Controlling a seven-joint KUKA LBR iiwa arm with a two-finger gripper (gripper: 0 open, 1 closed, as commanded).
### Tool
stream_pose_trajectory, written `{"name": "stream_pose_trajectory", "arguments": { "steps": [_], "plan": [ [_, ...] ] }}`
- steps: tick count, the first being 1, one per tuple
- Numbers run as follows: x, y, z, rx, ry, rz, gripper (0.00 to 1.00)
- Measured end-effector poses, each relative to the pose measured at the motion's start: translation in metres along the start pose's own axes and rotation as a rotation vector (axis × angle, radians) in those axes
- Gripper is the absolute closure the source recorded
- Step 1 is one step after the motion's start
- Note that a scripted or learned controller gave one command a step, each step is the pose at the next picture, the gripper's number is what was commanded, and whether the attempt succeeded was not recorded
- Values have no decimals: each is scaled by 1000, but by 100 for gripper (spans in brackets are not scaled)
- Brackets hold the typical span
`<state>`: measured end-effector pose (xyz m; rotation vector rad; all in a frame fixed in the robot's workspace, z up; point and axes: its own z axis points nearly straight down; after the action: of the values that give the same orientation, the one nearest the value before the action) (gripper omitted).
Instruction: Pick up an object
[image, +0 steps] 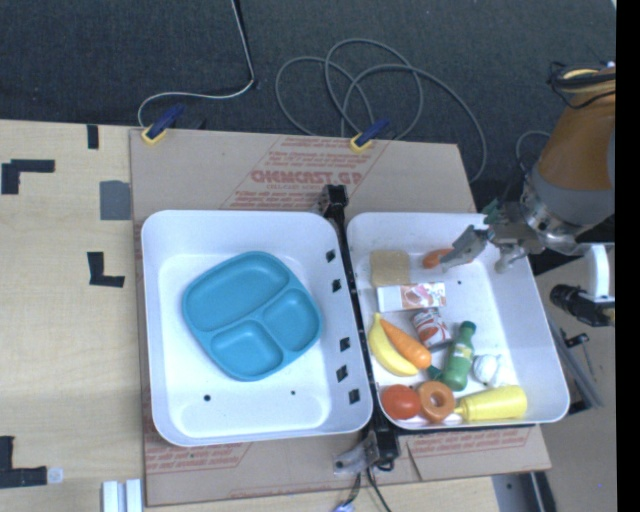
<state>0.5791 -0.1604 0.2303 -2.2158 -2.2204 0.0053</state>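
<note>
**Crowded right bin, arm over its far edge**

The gripper (480, 247) hangs over the right bin (520, 300), whether its fingers are open or shut I can't tell. An orange piece (434, 259) lies just beside it. Banana (388, 350), carrot (405, 346), green bottle (458, 358), tomato (400, 402) and yellow bottle (492, 403) crowd the near end. A blue tray (252, 314) fills the left bin (165, 330). Cardboard (290, 175) covers the tabletop (60, 300); cables (350, 90) trail behind.

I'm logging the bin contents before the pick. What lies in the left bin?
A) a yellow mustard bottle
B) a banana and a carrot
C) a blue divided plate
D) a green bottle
C: the blue divided plate lies in the left bin, while the food items sit in the right bin.
</note>
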Motion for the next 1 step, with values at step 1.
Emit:
{"name": "stream_pose_trajectory", "arguments": {
  "steps": [1],
  "plan": [
    [32, 5, 121, -3, -1, 1, 0]
  ]
}}
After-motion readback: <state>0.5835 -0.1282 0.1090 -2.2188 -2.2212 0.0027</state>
